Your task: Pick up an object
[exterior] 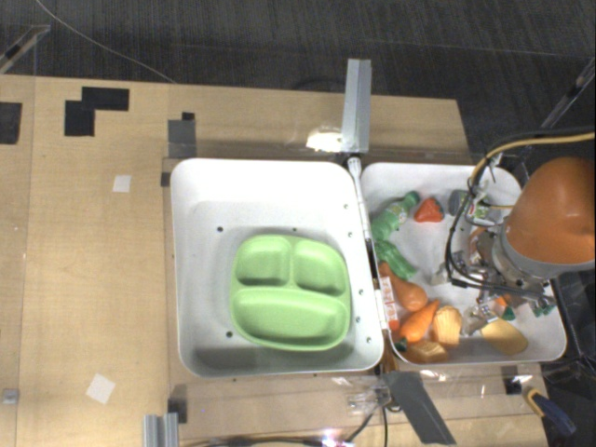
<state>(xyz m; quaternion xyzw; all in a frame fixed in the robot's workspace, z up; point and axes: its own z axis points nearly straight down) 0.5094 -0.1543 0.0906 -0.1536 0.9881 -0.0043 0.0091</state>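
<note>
A wooden worktop (84,277) is seen carrying two shallow white bins side by side. In the left bin (200,203) a green compartment tray (291,291) is laid flat near the middle, with two small sections at its 12 o'clock side and one long section at 6 o'clock. The right bin (433,240) is scattered with toy food: a green leafy vegetable (391,223) at 10 o'clock, a red strawberry-like piece (428,210) at 12 o'clock, and an orange carrot (417,322), a pale yellow piece (448,325) and a yellow potato-like piece (504,337) toward 6 o'clock. The arm's orange band (557,210) is seen at 3 o'clock of that bin, above the gripper (489,307), which is lowered just beside the potato-like piece. Whether it is open or closed cannot be told.
</note>
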